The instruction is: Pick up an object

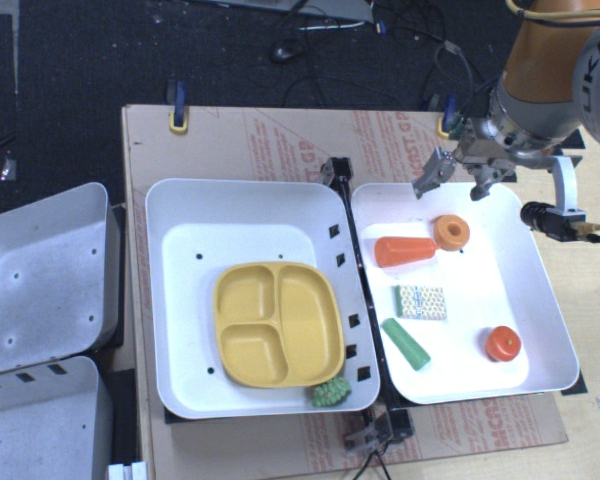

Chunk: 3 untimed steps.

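Note:
My gripper [458, 180] hangs open over the far edge of the right bin [540, 268], with nothing between its fingers. Just below it in the bin lie an orange ring [451, 231] and an orange-red carrot-shaped piece [404, 251]. Further forward are a small patterned square block [422, 302], a green stick [406, 343] and a small orange-red round object [502, 343].
The left bin [180, 228] holds a yellow divided plate [278, 323] and a green broccoli-like piece [330, 393] at its front edge. A black divider with clips [355, 268] runs between the bins. A white lid [40, 268] lies off the bench at left.

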Each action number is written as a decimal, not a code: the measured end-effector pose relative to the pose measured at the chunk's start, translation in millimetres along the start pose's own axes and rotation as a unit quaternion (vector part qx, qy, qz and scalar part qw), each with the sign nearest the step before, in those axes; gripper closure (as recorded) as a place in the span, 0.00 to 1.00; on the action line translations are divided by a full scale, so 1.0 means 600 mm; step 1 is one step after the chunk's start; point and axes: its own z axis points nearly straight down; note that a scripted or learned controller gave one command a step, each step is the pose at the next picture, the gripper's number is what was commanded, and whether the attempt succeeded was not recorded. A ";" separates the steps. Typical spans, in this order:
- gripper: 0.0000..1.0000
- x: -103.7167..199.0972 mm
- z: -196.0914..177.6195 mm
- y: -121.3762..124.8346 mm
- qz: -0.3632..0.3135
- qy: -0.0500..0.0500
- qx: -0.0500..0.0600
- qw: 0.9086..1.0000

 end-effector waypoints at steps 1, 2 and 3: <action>0.00 0.000 -0.012 0.003 -0.001 -0.001 -0.006 1.000; 0.00 -0.012 0.068 -0.003 0.000 0.000 -0.003 1.000; 0.00 -0.007 0.173 -0.012 0.000 0.000 -0.003 1.000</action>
